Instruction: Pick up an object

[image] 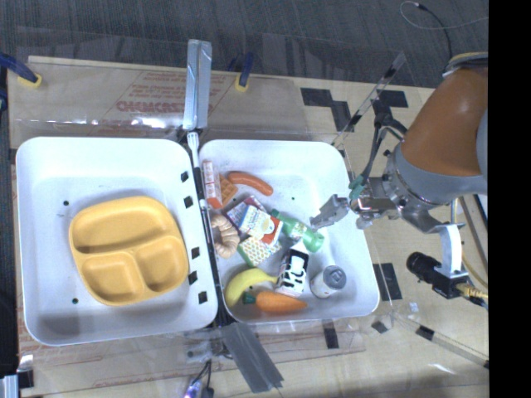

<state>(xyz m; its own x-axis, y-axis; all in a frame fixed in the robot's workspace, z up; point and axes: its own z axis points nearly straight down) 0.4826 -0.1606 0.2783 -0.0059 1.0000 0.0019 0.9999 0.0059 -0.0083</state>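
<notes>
Toys are heaped in the right bin (348, 172): a sausage (250, 182), banana (246, 283), carrot (280, 303), green bottle (302, 233); the gripper (328, 211) hovers just above that bin's right side, fingers spread, grasping nothing; a yellow tray (126, 247) lies in the left bin (50, 164).

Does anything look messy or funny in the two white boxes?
Yes. The right bin is messy: its toy food is jumbled along its left and bottom sides, with the banana against the carrot. The yellow tray sits slightly crooked in the left bin.
</notes>
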